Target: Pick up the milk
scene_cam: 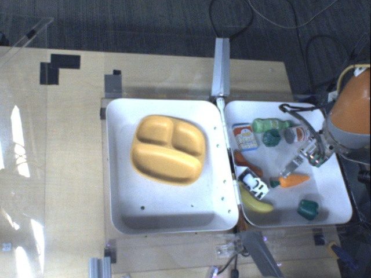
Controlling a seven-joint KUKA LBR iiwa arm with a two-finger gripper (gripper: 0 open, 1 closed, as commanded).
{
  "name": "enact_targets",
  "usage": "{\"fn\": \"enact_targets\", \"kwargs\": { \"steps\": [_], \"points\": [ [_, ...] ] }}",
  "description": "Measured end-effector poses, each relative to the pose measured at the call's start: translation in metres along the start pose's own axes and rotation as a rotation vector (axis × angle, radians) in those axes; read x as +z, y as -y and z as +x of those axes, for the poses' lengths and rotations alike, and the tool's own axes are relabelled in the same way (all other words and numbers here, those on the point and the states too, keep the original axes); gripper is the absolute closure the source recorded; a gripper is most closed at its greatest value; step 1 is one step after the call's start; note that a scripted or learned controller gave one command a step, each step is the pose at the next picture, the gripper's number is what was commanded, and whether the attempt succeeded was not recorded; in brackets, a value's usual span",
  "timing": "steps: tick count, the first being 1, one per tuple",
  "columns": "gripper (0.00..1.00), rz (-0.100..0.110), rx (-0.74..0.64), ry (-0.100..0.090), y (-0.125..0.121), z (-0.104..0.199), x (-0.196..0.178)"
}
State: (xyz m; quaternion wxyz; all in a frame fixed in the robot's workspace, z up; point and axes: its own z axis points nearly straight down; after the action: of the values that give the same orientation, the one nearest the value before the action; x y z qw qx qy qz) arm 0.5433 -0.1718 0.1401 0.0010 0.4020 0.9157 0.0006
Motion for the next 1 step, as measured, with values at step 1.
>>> {"fn": "enact_targets", "kwargs": {
  "steps": [1],
  "points": [
    [0.00, -0.001, -0.031, 0.001, -0.0826, 0.0218, -0.0200]
  ]
}}
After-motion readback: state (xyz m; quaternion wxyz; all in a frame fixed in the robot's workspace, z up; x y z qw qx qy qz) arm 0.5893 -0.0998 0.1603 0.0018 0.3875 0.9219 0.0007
